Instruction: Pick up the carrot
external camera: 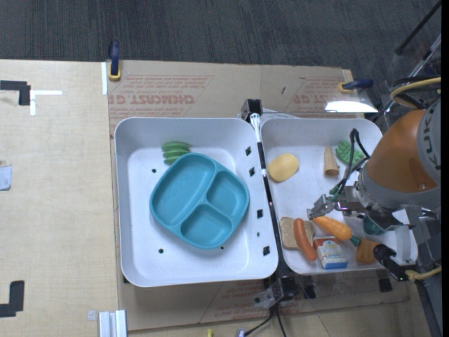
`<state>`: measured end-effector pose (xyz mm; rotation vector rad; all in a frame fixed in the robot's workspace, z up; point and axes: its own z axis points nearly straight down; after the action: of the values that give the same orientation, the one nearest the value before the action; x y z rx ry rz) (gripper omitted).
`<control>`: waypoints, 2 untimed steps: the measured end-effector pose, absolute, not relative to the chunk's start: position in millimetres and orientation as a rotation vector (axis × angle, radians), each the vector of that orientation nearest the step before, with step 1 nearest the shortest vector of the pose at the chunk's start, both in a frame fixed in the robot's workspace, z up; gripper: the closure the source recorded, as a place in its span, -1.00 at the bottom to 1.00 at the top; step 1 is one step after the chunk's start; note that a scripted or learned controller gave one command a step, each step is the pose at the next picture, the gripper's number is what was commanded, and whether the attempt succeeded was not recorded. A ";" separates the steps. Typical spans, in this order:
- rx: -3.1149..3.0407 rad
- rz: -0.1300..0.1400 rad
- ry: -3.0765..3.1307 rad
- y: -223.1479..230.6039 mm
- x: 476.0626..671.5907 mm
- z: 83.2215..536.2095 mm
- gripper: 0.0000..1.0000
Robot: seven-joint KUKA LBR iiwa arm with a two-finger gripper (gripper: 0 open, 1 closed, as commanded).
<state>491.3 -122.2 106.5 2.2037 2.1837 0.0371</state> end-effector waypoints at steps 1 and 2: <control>2.196 0.040 2.186 -123.1 493.7 116.5 1.00; 2.197 0.039 2.186 -123.1 493.6 116.5 -1.00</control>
<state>493.6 -123.1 116.5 2.1968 2.1857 0.0394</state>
